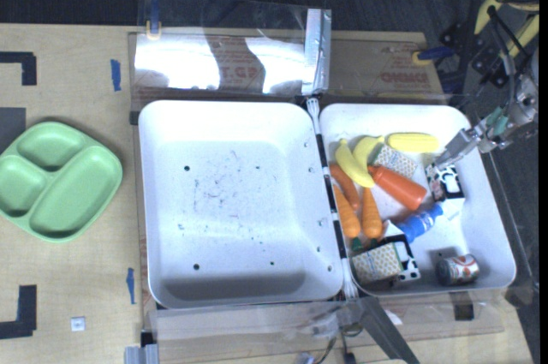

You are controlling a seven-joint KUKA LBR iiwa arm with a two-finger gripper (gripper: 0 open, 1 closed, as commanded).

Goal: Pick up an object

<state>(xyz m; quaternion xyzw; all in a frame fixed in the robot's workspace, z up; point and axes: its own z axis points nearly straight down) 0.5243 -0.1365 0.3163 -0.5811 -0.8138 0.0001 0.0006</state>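
Your arm reached in from the right over the right-hand bin [497,221], its claw [451,150] poised low above the bin's upper right area, beside a small black-and-white item [445,181]. Whether the claw was open or closed could not be told from this angle, and nothing could be seen between its fingers.

The objects you could pick from lay crowded along the left half of that bin. A yellow banana [353,161] curved near the dividing wall, with a second yellow piece [411,141] just behind it. An orange-red bottle-shaped item [399,186] lay tilted in the middle, touching the banana's end. Two orange carrots [360,212] lay side by side below, close against the wall. A blue item [421,223] sat just right of the carrots. Nearer the front rim stood a patterned box [384,261], and a small can [456,269] lay on its side in the front right corner, apart from the rest.

The left-hand bin [231,191] showed only faint scuffs. On the wooden worktop [60,285], well to the left, rested a green divided plate [58,180].
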